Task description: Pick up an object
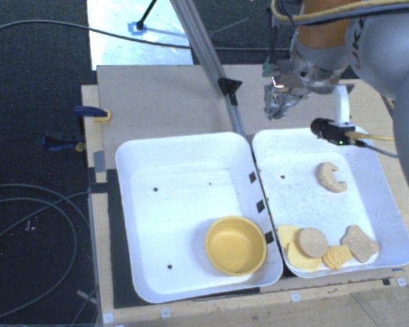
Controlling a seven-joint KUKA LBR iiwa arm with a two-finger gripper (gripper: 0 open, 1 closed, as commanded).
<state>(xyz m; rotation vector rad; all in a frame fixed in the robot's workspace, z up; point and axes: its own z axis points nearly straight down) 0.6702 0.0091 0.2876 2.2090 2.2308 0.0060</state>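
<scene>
The croissant (332, 176) lies near the far edge of the right bin (393, 203), apart from other pieces. The gripper (279, 106) hangs beyond the bin's far left corner; its grip state cannot be told.

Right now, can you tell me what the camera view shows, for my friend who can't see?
A robot gripper hangs above the right bin's far edge. That bin holds a croissant and some biscuits; the left bin holds a yellow bowl.

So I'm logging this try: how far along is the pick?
Nothing looks picked yet. The gripper hangs above the far edge of the right bin. The croissant-shaped piece, the round pieces and the yellow bowl all lie in the bins. Descent, grasp and lift remain.
</scene>
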